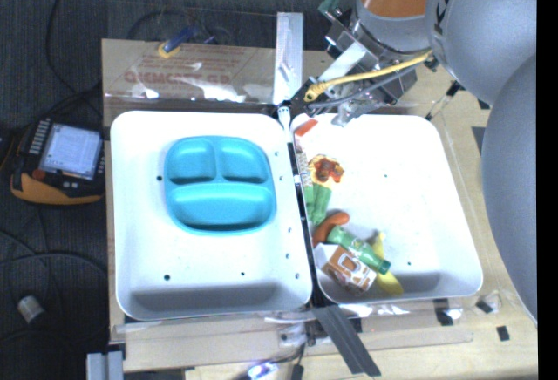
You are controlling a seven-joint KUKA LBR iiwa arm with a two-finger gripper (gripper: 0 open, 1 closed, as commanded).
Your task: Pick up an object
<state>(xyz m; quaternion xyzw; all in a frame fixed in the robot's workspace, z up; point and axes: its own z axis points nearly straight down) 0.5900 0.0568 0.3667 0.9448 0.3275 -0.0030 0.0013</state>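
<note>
Here, two shallow white bins sit side by side on the bench. The left bin [131, 282] holds one thing: a turquoise plastic tray [220, 182] with three compartments, two small ones toward the far side and one long one toward the near side, lying slightly left of the bin's middle and a little toward its far half. The right bin [436, 195] keeps all its contents crowded against its left wall, while the rest of its floor is bare. Nearest the far end of that wall lies a small red piece [303, 128], then a crumpled orange and brown packet [326, 168], then a green object [316, 198] lying along the wall. Below these an orange-red, sausage-shaped item [330, 223] touches a green bottle [361, 251] that points toward the near right. Under the bottle rest a small orange and white carton [347, 270] and a yellow banana-like piece [386, 279], both in the near left corner of the bin. The gripper [347, 108] hangs over the far rim of the right bin, close to the corner where the two bins meet, well apart from the pile of items; whether it is clenched or released cannot be told, and nothing is seen in its grasp. A yellow cable [370, 73] runs across the wrist. Behind the left bin lies a flat clear plastic sheet [196, 69] on cardboard.
</note>
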